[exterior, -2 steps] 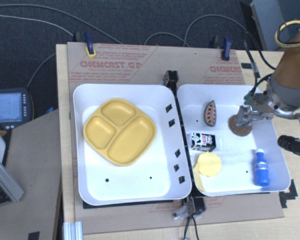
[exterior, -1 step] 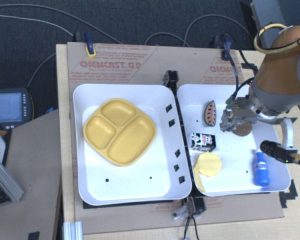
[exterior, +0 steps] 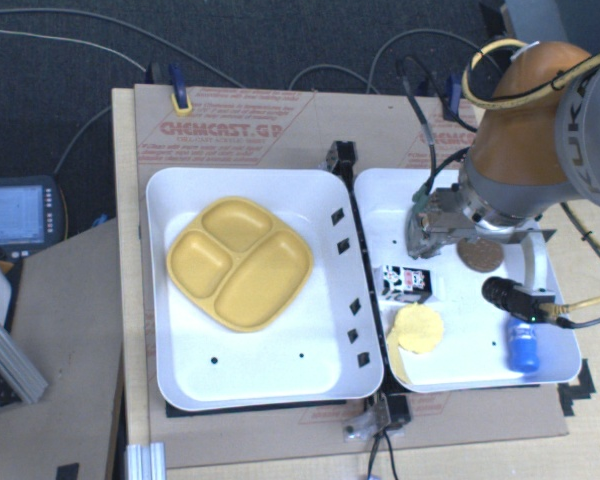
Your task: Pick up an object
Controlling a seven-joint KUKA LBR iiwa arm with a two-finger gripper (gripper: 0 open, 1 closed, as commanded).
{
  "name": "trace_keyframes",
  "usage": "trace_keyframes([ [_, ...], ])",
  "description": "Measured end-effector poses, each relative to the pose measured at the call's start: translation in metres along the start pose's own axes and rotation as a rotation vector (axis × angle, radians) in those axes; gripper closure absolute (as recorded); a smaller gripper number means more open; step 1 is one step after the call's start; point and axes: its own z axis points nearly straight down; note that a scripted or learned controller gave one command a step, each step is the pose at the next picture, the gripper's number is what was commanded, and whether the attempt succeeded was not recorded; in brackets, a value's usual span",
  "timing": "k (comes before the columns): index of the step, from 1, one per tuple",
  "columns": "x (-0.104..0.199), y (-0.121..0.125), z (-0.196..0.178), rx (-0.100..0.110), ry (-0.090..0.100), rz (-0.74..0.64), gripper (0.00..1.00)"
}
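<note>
The two-finger gripper [exterior: 421, 236], its grip state impossible to tell, is hovering in the right white bin [exterior: 450, 373] above the small black-and-white carton [exterior: 406, 282], presumably lining up a pick.

board [exterior: 240, 123]: red print "CHEMCAST GP", repeated fainter lines beneath unreadable | arm [exterior: 590, 128]: dark letters "UK" at frame edge, rest cut off | small black-and-white card [exterior: 406, 282]: markings too small to read
</note>
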Motion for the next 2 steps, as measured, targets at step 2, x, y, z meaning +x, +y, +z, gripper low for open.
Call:
trace_keyframes([
  [2, 0.105, -0.023, 0.004, 0.006, 0.0, 0.001, 1.0],
])
